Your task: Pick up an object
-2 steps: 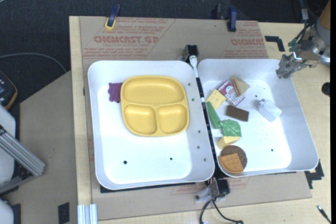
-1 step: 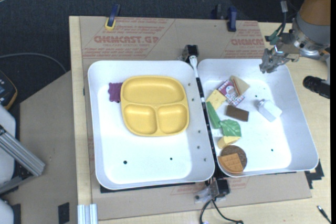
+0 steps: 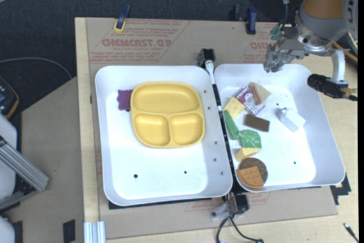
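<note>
My gripper (image 3: 275, 64) hangs over the far edge of the right bin (image 3: 318, 122), above and apart from the objects. Nothing shows between its fingers. In the right bin lie a small snack packet (image 3: 251, 97), a yellow wedge (image 3: 234, 107), a brown bar (image 3: 256, 122), a green piece (image 3: 248, 138), a round brown cookie (image 3: 252, 172) and a small white-grey item (image 3: 290, 118). The left bin (image 3: 114, 151) holds a yellow divided tray (image 3: 167, 113) with a purple item (image 3: 124, 99) at its left side.
A black divider strip (image 3: 219, 116) runs between the two bins. Clamps (image 3: 120, 22) sit at the far edge of the cardboard bench top. A black cylindrical part (image 3: 322, 83) juts over the right bin's far right corner. Bare bin floor lies at the right bin's near right.
</note>
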Controlling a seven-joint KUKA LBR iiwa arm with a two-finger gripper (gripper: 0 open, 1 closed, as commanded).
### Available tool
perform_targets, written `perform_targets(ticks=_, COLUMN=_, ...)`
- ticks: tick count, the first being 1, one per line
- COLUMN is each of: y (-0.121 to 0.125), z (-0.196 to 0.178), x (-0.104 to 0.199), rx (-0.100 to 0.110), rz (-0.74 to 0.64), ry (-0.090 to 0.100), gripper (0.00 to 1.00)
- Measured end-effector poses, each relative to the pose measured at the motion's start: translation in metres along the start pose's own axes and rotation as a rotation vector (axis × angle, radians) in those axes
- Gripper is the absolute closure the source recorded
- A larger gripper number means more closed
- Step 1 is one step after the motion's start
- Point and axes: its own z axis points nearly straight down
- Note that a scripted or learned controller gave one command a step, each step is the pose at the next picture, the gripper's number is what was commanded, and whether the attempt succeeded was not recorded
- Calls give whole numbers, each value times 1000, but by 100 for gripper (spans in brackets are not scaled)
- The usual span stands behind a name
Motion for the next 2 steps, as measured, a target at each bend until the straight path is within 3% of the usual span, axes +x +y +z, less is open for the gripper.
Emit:
perform_targets(ticks=1, y=4, z=21, x=37, rx=5, rz=0, ry=1, gripper=100)
perform_targets(ticks=2, y=14, z=9, x=33, rx=0, rz=-1, ry=1, gripper=100)
